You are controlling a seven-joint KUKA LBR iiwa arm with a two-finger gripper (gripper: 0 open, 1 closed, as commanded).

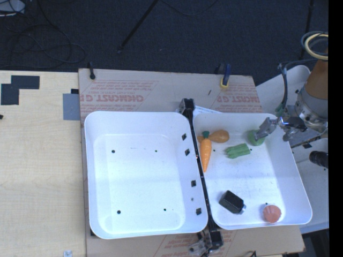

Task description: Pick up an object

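The task names no particular object, so any loose piece in the right bin would serve. They lie scattered with gaps between them, which I judge leaves room to come down on one alone.

Taking the carrot as the mark: nearest the camera, well below and to its right, sits a black block. Further right of that, close to the bin's front corner, is a pinkish ball. The carrot itself lies lengthwise just beside the bin's left wall (its green top pointing away from the camera). Just right of it lies a long green piece. Just beyond its top is an orange lump, touching or nearly so. Farther right, near the far wall, is a small round green piece.

The gripper hangs at that green piece, apparently the chosen object. Whether it is spread, closed or pinching the piece cannot be told, and the piece looks to be resting on the bin floor. The arm reaches in low from the right, its wrist tilted toward the carrot. The left bin lies on the carrot's other side.
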